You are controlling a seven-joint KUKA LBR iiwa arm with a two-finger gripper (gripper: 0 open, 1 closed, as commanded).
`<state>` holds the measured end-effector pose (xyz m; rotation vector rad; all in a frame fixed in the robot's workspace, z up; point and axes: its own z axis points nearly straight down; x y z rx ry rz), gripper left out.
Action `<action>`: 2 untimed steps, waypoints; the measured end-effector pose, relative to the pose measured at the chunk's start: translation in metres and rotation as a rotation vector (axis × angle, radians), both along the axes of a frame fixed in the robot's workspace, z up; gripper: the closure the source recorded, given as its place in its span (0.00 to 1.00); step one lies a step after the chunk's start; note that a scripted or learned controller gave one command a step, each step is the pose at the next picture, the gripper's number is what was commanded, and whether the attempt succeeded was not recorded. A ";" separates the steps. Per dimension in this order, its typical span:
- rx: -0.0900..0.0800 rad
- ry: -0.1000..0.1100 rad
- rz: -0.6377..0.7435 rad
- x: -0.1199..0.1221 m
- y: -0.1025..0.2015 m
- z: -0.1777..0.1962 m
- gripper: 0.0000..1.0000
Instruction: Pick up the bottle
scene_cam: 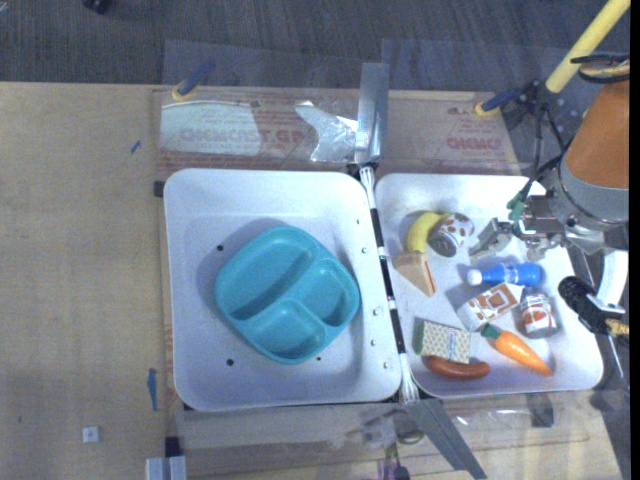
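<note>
the bottle (pixel 507 274) lies on its side in the right bin (pixel 590 373), just beside a carton (pixel 489 304) and can (pixel 537 316). the gripper (pixel 497 236) hovers just above it, fingers apart, holding nothing. judged risk: the round bottle rolls away or the fingers snag the carton.

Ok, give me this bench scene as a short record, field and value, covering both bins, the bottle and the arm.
left bin: holds a blue divided tray
right bin: holds the bottle, banana, carrot, sausage, small cartons
bottle: blue with white cap, lying on its side
gripper: low over the right bin, just above the bottle in the picture
grasp: bottle not between the jaws
</note>
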<state>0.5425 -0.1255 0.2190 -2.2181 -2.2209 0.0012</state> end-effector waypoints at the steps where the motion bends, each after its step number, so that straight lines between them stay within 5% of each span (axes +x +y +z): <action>1: -0.001 0.000 -0.064 0.014 -0.047 -0.087 0.00; 2: 0.010 -0.016 -0.090 0.048 -0.082 -0.129 0.00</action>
